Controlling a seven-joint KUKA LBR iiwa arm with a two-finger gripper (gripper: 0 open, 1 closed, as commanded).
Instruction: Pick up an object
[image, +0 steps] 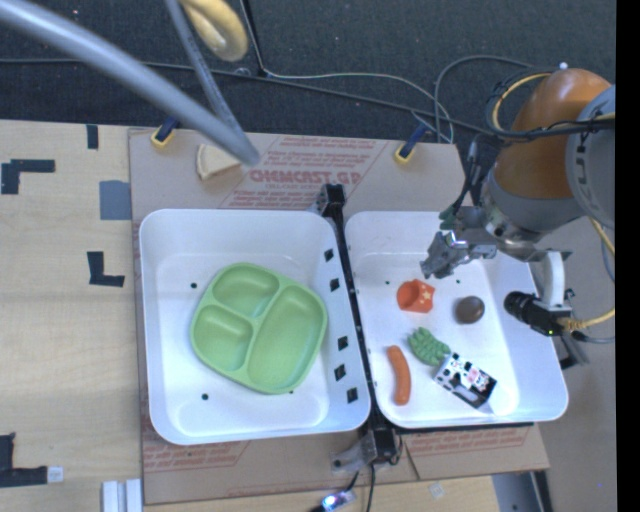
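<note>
Just hand above orange block

**Lighting and image quality: even, bright, soft at the margins**

Illumination is bright and diffuse, apparently from overhead. The two white bins read near-white with mild glare and faint shadows along their inner walls. A grey bar crossing the upper left is heavily out of focus. Overall sharpness is moderate; small items appear slightly soft. The dark background beyond the bench is underexposed.
</note>
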